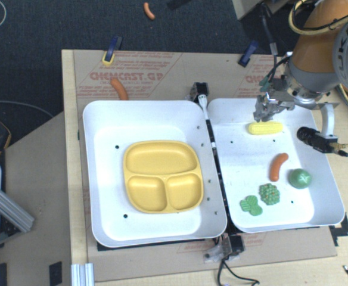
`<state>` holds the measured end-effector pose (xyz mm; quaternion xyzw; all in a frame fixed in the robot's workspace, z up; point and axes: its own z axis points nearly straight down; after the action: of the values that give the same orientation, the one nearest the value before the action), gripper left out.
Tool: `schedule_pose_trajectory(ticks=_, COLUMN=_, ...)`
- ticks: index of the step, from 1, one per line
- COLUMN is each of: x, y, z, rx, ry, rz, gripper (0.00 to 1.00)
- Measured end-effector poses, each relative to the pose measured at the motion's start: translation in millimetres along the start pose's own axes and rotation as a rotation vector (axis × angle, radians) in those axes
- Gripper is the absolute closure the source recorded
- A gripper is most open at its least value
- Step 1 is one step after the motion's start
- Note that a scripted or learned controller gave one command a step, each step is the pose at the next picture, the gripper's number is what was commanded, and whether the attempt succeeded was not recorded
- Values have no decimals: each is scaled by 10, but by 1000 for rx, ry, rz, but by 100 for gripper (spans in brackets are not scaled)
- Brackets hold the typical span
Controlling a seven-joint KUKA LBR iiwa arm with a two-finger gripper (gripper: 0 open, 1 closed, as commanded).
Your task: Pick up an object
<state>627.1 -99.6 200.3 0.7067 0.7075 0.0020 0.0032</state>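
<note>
Nearest the camera, along the six o'clock side of the right bin (323,216), sit two green pieces: a flat leafy one (251,205) and a knobbly broccoli (269,193) just beside it, with a round green ball (300,178) off toward four o'clock. A little farther back lies a small sausage (277,166), tilted, near the middle of that bin.

The left bin (99,159) holds a yellow divided plate (161,176), set flat in the centre with its two small compartments toward six o'clock. It seems parked there as a place to drop things, not as something to lift.

Farther still, at the right bin's twelve o'clock end, a yellow corn cob (264,128) lies on its side, apart from the other toys. The gripper (269,111) hangs straight above its far edge, close to it or just touching; I cannot tell how far apart its fingers stand, since the wrist and cables crowd the view. The arm's placement suggests the corn is the chosen target, and being isolated it should be easier to close on than the clustered greens.

Beyond the bins, on the bare board (156,70) at eleven o'clock, a second sausage (120,89) rests outside, and a blue-and-yellow clamp (110,51) pins the board's far edge.
</note>
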Motion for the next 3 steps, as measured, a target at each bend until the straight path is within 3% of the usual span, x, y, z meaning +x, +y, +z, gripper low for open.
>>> schedule_pose_trajectory(ticks=1, x=-2, y=14, z=-269, rx=1, ry=0, rz=0, gripper=100)
schedule_pose_trajectory(ticks=2, x=553, y=35, z=-361, rx=3, ry=3, rz=-6, gripper=100)
schedule_pose_trajectory(ticks=3, x=827, y=123, z=-193, rx=8, ry=3, rz=-3, gripper=100)
